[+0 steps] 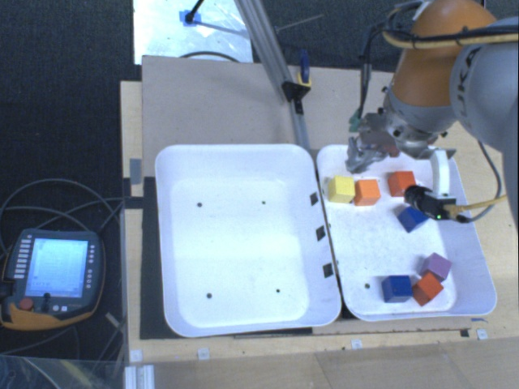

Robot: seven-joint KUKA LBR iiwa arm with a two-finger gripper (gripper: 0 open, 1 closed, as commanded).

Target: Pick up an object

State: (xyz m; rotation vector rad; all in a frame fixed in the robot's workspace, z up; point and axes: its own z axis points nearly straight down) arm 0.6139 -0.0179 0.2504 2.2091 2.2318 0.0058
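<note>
My gripper [359,162] hangs over the far part of the right bin [466,298], just above and behind the yellow block [340,189]. Next to that block lies an orange block [367,191]. Further right sit a red-orange block [401,183] and a blue block [412,218]. Near the front of the bin lie another blue block [396,288], an orange-red block [427,288] and a purple block [436,265]. Nothing shows between the gripper's tips, and the view from above hides how they stand.
The left bin [174,241] lies beside the right one, sharing a middle rim. A slanted metal pole [268,39] rises behind the bins. A teach pendant [53,275] rests off the bench at left. A white and black part [438,193] of the arm hangs over the right bin.
</note>
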